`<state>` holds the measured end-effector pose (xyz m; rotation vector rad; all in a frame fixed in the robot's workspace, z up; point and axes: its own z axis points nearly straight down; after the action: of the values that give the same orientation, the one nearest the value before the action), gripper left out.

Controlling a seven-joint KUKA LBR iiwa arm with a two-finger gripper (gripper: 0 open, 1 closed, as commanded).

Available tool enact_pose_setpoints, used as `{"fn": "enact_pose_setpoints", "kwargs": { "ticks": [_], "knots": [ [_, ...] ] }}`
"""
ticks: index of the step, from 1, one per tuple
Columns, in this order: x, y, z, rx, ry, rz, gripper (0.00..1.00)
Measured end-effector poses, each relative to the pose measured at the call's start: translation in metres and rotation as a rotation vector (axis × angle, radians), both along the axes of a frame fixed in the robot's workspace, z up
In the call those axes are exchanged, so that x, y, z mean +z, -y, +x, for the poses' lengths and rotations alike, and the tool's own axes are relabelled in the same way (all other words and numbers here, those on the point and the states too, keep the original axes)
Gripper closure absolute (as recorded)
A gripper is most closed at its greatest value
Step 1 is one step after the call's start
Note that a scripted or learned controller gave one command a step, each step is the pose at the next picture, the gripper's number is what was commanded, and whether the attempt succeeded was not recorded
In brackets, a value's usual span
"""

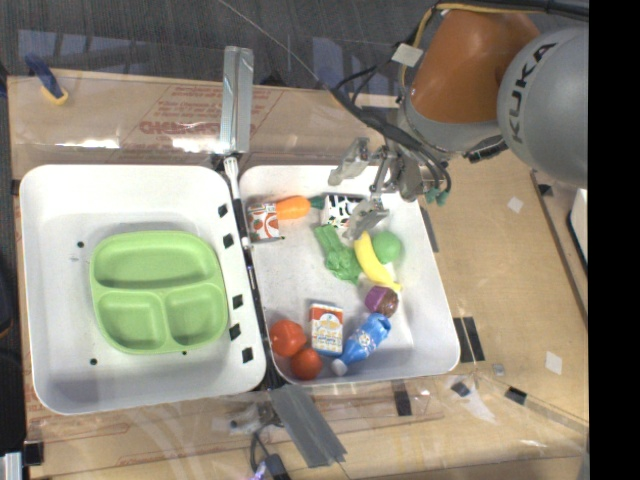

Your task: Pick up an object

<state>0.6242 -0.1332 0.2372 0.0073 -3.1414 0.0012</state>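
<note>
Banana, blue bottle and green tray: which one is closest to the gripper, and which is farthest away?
1. Banana, just below the gripper, right bin.
2. Blue bottle, near the right bin's front edge.
3. Green tray, across in the left bin.

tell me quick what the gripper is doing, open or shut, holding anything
gripper: over the far side of the right bin, just above the banana; open or shut cannot be told, and nothing is visibly held.

Robotics lab: KUKA arm over plywood bench, two white bins, toy food, taped plastic sheet, grey carpet floor.
</note>
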Motion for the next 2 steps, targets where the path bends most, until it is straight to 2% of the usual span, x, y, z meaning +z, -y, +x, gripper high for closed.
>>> {"fn": "enact_pose_setpoints", "kwargs": {
  "ticks": [1, 2],
  "knots": [
    [-0.117, 0.015, 0.032, 0.276, -0.005, 0.003, 0.0],
    [-0.144, 0.036, 0.016, 0.21, 0.0, 0.001, 0.0]
  ]
}}
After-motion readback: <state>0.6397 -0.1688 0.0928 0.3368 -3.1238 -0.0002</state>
